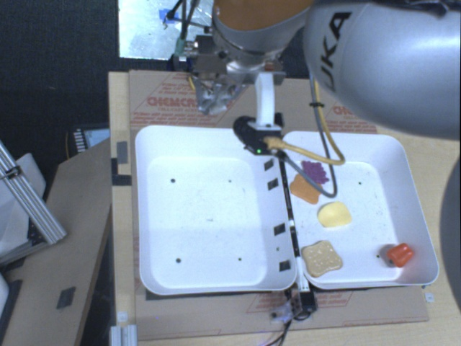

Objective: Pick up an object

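Observation:
The right bin (pixel 403 193) holds several small items. A purple grape bunch (pixel 315 170) lies near its far left, with an orange wedge (pixel 304 189) just in front of it. A pale yellow round piece (pixel 334 214) sits mid-bin. A tan toast-like slice (pixel 321 258) lies at the near left corner and a red-orange piece (pixel 398 254) at the near right. My gripper (pixel 211 101) hangs blurred over the cardboard beyond the far rim of the left bin (pixel 155 193), well away from all the items.
The grey arm and its orange band fill the top right and hang over the far side of the right bin. A yellow cable loops down over that bin's far left corner. Cardboard underlies both bins. A metal rail lies off the bench at the left.

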Robot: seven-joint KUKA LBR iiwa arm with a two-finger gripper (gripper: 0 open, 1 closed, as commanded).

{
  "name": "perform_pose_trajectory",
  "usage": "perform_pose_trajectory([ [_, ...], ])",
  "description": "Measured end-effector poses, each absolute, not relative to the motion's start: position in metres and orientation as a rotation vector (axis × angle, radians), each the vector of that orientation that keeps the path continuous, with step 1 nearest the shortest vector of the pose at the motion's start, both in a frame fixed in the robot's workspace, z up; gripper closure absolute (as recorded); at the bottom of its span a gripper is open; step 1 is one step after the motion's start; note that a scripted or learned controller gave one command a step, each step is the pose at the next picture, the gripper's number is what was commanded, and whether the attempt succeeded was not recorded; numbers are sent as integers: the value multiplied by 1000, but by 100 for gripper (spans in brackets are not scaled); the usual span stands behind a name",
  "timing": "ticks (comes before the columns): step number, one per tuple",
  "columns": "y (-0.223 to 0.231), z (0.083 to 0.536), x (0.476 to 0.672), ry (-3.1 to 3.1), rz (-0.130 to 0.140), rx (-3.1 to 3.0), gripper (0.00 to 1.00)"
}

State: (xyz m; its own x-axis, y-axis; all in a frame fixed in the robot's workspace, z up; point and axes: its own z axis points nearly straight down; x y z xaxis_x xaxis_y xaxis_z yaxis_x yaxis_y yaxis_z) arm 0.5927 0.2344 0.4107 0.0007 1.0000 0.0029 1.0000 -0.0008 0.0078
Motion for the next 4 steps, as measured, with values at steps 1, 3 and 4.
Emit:
perform_pose_trajectory([
  [1, 234, 514, 587, 2222, 21, 2213, 100],
  [3, 212, 474, 558, 2234, -5, 2213, 100],
  [4, 236, 513, 558, 2228, 9, 2213, 100],
])
